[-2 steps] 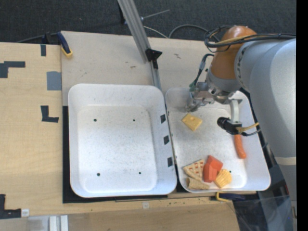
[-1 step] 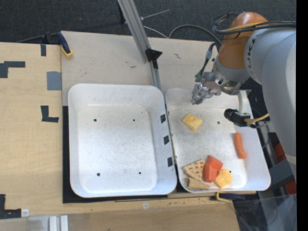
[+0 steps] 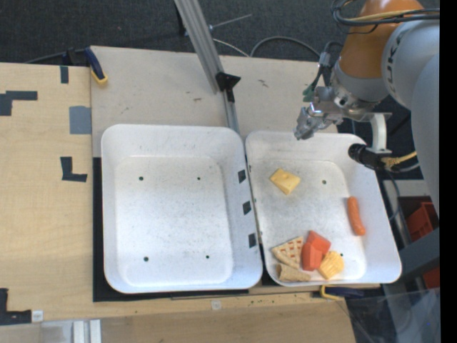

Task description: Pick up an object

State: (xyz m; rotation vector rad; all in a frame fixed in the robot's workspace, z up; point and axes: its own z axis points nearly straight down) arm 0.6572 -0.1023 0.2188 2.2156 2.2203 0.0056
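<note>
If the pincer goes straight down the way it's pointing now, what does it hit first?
Probably bare floor at the far edge of the right bin. The pincer hangs over that rim; the yellow block lies nearer the camera, off that line. Depth is hard to judge from this slant.

Even, bright overhead light fills the scene, and the two white bins (image 3: pixel 178 138) come close to washing out without hard glare. Shadows are soft and short, hugging the bin rims. The frame is mildly soft and grainy throughout; the dark floor (image 3: pixel 107 9) beyond the bench (image 3: pixel 43 213) stays dim.
</note>
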